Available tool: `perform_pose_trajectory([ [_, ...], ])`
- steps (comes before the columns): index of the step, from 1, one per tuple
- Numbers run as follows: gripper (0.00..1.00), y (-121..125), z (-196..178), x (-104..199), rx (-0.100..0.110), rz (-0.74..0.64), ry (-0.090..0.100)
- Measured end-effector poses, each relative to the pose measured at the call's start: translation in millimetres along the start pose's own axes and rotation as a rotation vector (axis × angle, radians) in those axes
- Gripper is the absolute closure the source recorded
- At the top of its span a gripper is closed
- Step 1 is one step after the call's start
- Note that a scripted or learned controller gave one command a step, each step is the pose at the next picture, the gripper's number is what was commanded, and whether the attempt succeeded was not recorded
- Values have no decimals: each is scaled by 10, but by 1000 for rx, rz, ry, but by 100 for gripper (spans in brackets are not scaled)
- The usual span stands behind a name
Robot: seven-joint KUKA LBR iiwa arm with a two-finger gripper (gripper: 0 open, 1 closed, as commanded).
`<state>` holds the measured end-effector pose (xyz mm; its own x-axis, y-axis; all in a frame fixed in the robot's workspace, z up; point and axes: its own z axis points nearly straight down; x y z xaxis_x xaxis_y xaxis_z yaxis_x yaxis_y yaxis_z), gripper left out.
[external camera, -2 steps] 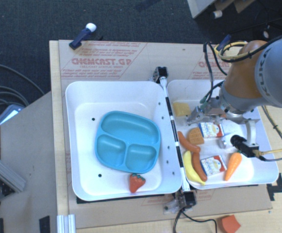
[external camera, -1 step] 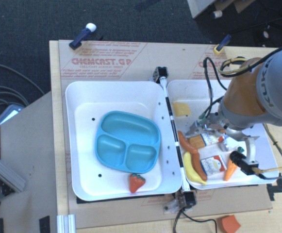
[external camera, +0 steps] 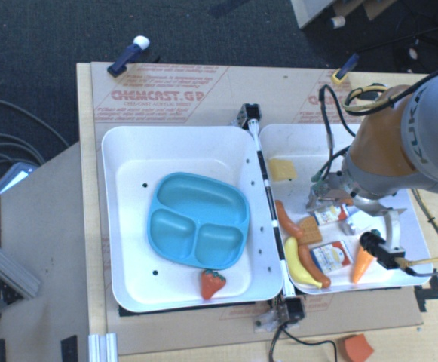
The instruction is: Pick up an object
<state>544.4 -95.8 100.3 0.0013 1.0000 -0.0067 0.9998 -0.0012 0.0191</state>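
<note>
Two shallow white bins sit side by side on the bench (external camera: 166, 89), which carries a sheet printed with red lettering. Left bin (external camera: 120, 202): a blue divided plate (external camera: 198, 219) lies flat near its centre, three compartments, all bare. A toy strawberry (external camera: 212, 283) lies just below the plate's lower edge, on the bin floor, close to the front wall.

Right bin (external camera: 294, 138): a cluster of toy food in the lower half. A pale yellow cheese slice (external camera: 283, 170) lies by itself near the divider, toward the back. A hot dog sausage (external camera: 288, 221) lies slanted along the divider side. A tan cracker (external camera: 309, 230) is touching or just beside the sausage's lower end. A banana (external camera: 298, 266) runs along the front left corner, with a second sausage-like piece against it; cannot separate the two cleanly. A small printed packet (external camera: 330, 256) lies just right of the banana. An orange carrot (external camera: 362, 265) lies tilted near the front right.

Arm (external camera: 399, 142) enters from the right, orange band visible above the wrist, reaching down over the right bin. Gripper (external camera: 329, 202) sits low over the middle of the cluster, above the cracker and near a small white item with red marks (external camera: 332, 216). Gripper opening: cannot tell, hidden by the wrist body. No object seen lifted off the bin floor.

Blue-and-white clamps (external camera: 128, 55) rest at the sheet's back edge.
</note>
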Motion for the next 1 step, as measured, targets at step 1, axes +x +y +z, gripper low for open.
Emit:
perform_pose_trajectory([
  [1, 0, -2, 2, 1, 1, 0, 0],
])
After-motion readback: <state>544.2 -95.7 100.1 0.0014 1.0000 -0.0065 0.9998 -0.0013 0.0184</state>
